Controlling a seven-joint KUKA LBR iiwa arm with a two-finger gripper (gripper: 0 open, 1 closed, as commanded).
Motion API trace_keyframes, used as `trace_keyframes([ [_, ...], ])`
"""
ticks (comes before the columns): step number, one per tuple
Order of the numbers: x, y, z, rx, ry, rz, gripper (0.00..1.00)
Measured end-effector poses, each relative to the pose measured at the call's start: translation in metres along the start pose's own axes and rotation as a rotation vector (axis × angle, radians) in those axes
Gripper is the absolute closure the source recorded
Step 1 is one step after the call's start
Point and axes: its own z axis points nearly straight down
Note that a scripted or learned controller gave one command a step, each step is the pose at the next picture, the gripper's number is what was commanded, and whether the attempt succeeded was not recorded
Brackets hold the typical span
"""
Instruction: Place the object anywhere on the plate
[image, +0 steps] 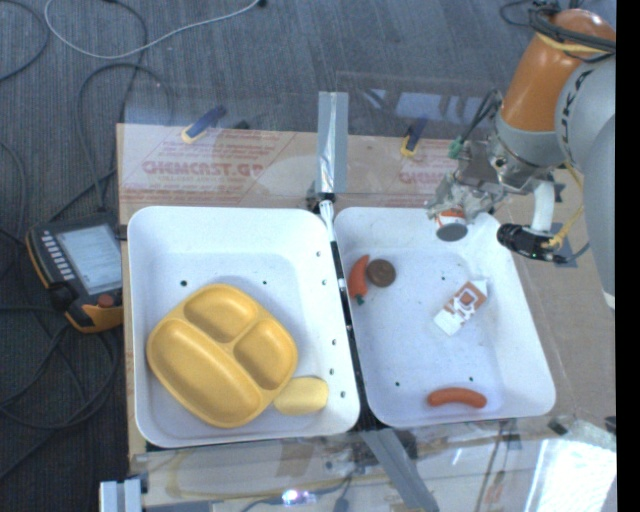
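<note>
Hovering over the right bin's (520, 330) far edge, jaws (452, 212) clamped on a small can (452, 228); yellow plate (222, 352) well apart.

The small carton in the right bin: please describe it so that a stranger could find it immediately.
Start at the right bin, the one without the yellow plate. Near its middle, toward the right wall, lies the small carton, tilted diagonally. It is the one boxy item there, white with orange-brown print, unlike the brown disc and the long orange sausage.
</note>
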Motion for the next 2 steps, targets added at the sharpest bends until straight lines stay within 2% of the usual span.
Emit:
trace_keyframes([
  [1, 0.075, -0.065, 0.039, 0.003, 0.004, -0.025, 1.00],
  [2, 0.128, -0.119, 0.039, 0.002, 0.003, -0.081, 1.00],
])
